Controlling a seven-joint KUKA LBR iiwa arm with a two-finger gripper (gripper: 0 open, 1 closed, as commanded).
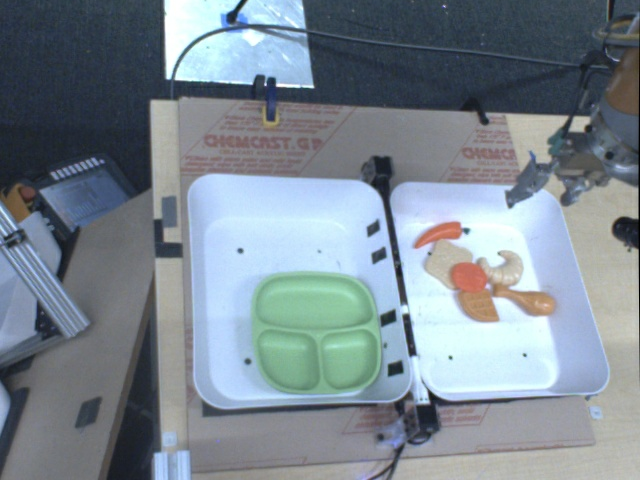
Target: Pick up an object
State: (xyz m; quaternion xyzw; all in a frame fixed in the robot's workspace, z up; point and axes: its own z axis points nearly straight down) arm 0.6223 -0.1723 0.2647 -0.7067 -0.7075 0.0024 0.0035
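Gripper (547,180), fingers spread and holding nothing, hangs above the right bin's (575,268) far corner. The toy foods look light, stiff and slick; the chili (439,233), nearest that corner, suits a mid-body pinch.

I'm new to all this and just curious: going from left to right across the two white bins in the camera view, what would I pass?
Green divided plate in the left bin → the black clips along the seam between the bins → red chili pepper in the right bin → cluster of toy food → the gripper above the right bin's far corner.
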